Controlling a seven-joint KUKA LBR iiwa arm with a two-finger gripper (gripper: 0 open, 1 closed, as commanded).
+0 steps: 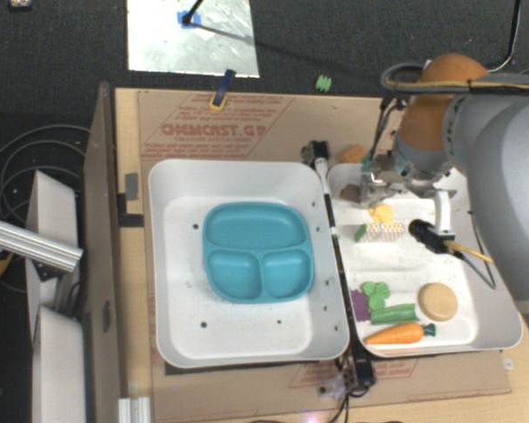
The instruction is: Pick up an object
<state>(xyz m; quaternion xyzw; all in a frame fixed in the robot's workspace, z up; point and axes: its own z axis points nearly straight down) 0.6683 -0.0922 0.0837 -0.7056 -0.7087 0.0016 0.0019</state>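
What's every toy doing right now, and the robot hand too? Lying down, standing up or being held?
gripper: down low at the far end of the right bin.
yellow piece: right under the gripper; held or not, cannot tell.
carrot: lying on its side, untouched.
green stick: lying on its side beside the carrot.
tan round piece: lying flat, untouched.
blue tray: flat, right way up, in the left bin.

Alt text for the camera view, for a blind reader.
The gripper hangs over the far end of the right bin, by a yellow piece. Nearer lie a carrot and a tan disc; the left bin holds a blue tray.
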